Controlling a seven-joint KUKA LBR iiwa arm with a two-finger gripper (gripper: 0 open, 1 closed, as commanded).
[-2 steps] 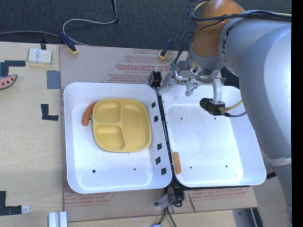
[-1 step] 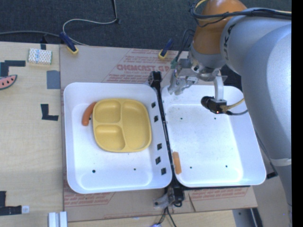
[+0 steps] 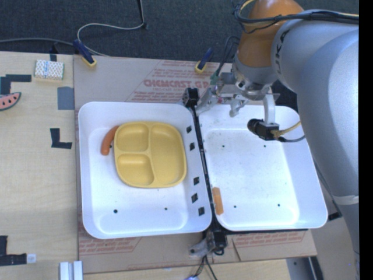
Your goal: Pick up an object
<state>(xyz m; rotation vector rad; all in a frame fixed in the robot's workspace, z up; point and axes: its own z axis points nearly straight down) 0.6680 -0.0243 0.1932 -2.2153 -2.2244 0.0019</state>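
Hand [image 3: 233, 101]: over the right bin's back edge; can't tell if it's apart or together.
Tip: go down straight onto the small carrot [image 3: 217, 200] at the front left corner.

The desk [image 3: 35, 174] carries a cardboard sheet [image 3: 145, 86]. Two white bins, left [image 3: 93, 214] and right [image 3: 291, 214], sit side by side on it

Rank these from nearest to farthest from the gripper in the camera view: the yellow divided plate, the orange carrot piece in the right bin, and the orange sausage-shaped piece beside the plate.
Measured from the gripper, at the right bin's far edge:
1. Yellow divided plate, left bin, its near corner closest.
2. Orange carrot piece, right bin's front left corner.
3. Orange sausage-shaped piece, at the plate's left edge, farthest.
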